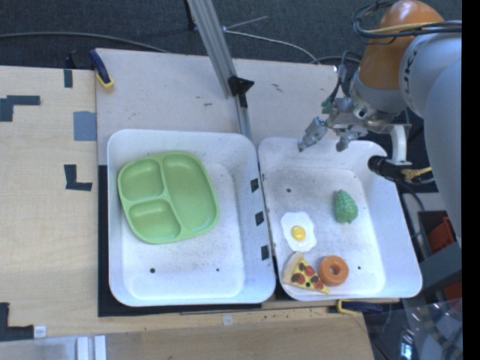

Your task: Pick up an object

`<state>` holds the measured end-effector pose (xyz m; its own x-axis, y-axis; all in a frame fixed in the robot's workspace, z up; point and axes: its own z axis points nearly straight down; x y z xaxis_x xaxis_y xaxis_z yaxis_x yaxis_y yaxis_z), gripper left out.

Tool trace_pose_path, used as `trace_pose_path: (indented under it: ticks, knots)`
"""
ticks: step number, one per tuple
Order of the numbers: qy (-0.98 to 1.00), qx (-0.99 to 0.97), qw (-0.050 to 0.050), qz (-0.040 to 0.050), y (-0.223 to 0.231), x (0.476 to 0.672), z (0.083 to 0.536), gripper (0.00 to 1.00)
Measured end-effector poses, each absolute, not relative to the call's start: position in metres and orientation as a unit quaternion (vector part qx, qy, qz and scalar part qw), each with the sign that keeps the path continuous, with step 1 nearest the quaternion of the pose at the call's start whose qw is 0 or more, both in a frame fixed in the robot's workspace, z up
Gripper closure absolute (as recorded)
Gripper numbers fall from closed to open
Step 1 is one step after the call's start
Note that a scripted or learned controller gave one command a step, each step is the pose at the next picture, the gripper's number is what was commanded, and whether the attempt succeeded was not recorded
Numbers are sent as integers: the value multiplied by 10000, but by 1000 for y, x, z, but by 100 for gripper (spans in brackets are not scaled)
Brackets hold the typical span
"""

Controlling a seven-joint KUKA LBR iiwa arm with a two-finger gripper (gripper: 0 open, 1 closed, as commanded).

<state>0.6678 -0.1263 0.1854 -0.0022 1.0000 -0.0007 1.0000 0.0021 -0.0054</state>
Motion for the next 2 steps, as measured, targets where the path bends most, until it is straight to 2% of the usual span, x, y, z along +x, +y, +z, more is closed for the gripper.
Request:
trace_pose_path:
  ticks: [2]
  knots:
    - [-7077, -7065, 23, 36, -117, 668, 87, 0]
